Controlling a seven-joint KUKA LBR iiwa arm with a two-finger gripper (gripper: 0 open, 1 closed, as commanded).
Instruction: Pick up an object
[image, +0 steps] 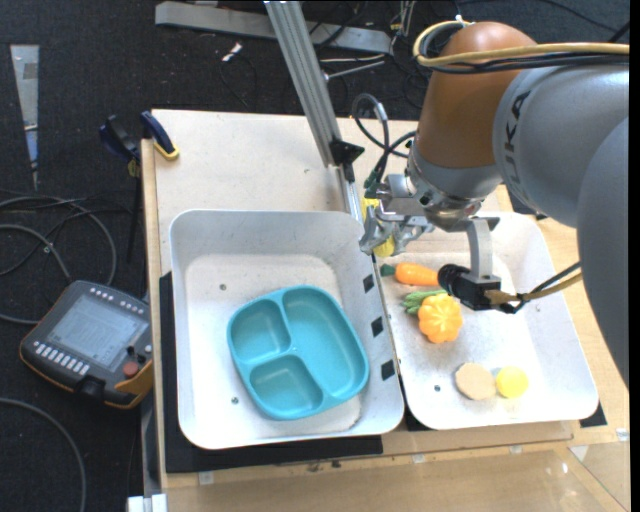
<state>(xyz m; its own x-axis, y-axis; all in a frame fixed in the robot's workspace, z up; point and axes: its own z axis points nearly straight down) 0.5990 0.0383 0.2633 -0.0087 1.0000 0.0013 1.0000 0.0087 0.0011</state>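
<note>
My gripper (383, 236) hangs over the far left corner of the right bin (560, 330), close to the wall between the two bins. An orange carrot (416, 273) lies just to its right and nearer the front. A small green piece (415, 297) and an orange pumpkin-shaped toy (440, 318) lie below the carrot. Near the bin's front rest a tan round piece (475, 381) and a yellow lemon-like ball (512, 381). The gripper's underside is hidden by the wrist.
The left bin (200, 250) holds a blue divided tray (297, 350). A slanted metal pole (312, 90) rises behind the bins. A black cable connector (470, 286) hangs over the right bin beside the pumpkin toy. A teach pendant (88, 342) lies on the floor at left.
</note>
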